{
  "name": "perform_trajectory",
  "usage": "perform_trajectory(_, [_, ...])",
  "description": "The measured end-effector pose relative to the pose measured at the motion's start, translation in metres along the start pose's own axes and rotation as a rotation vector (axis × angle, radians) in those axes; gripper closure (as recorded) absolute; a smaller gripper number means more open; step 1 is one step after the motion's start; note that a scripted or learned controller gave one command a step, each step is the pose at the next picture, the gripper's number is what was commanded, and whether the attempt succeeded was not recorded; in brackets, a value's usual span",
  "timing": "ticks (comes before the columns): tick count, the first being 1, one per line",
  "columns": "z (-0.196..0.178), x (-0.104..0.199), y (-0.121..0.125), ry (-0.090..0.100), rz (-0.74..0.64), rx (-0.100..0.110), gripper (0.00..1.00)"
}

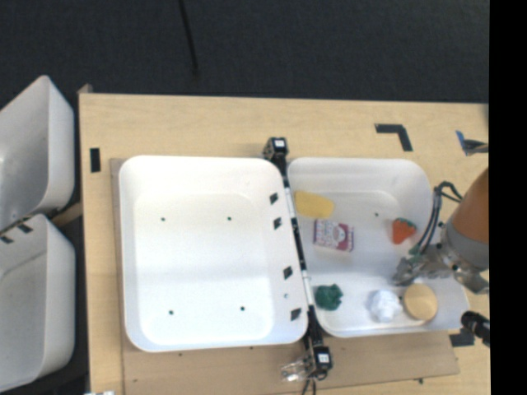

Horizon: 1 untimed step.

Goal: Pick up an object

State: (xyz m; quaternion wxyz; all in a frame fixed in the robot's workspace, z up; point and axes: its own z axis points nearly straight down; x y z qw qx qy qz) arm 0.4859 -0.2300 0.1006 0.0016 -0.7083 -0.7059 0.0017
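Observation:
The right bin [362, 175] holds several small objects. A yellow piece [314, 204] lies near its upper left, with a pink and white carton [333, 235] just below it. An orange and red item [403, 230] sits toward the right wall. Along the front lie a green object [329, 296], a crumpled white object [383, 304] and a round tan disc [421, 301]. My gripper [414, 267] reaches in from the right, low over the bin, just above the tan disc and below the orange item. Nothing shows as held.
The left bin [132, 245] stands beside the right one, with a black-clipped divider [292, 245] between them. The grey arm with its orange band [471, 220] covers the right bin's right rim. White housings [33, 220] stand off the bench's left edge.

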Motion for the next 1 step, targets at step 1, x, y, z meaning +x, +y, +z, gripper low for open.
perform_trajectory(1, [-0.0015, 0.0022, 0.0695, -0.003, -0.009, -0.012, 1.00])
